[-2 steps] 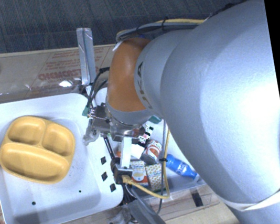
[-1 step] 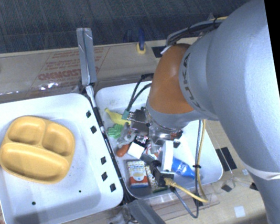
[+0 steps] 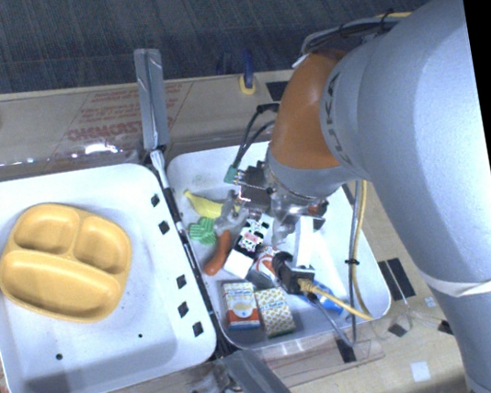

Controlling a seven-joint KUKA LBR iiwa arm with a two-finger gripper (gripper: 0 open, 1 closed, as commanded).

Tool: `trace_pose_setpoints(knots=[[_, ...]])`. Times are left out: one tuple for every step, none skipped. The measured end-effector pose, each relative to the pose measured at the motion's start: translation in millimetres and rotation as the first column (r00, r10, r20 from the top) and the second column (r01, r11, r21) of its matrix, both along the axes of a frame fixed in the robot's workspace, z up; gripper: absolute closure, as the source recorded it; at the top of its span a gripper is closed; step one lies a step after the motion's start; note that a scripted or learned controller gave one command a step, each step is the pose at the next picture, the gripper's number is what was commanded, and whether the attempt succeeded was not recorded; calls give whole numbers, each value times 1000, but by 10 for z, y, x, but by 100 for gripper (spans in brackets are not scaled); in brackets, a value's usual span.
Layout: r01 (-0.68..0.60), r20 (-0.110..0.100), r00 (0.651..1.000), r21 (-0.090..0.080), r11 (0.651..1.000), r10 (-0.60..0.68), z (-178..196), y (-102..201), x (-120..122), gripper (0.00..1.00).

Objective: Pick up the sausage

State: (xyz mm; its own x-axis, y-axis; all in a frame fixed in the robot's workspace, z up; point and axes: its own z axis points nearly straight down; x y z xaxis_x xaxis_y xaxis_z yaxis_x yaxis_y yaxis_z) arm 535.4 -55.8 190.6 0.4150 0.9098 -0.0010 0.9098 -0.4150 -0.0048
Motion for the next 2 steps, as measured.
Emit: trace_pose_setpoints(knots=[[1,-2,1000,0,1000,-1,-3,362,-240,0],[-4,-5,1000,1,1000,4,88,364,-237,100]])
